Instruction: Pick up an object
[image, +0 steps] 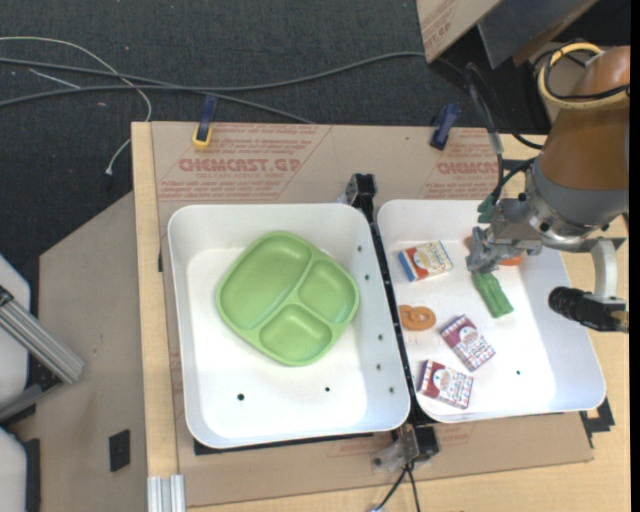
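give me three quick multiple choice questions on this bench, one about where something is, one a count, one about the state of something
1. Where does the green divided plate lie?
A. in the left bin
B. in the right bin
C. on the cardboard

2. How many small red-and-white packets lie in the right bin?
A. one
B. three
C. five

3. How does the divided plate sit?
A. standing on its edge
B. flat, hollows facing up
C. upside down

Answers:
1 A, the plate rests on the floor of the left bin.
2 B, one packet lies near the bin's top, one at the middle, one near the bottom.
3 B, its three hollows are open to view.
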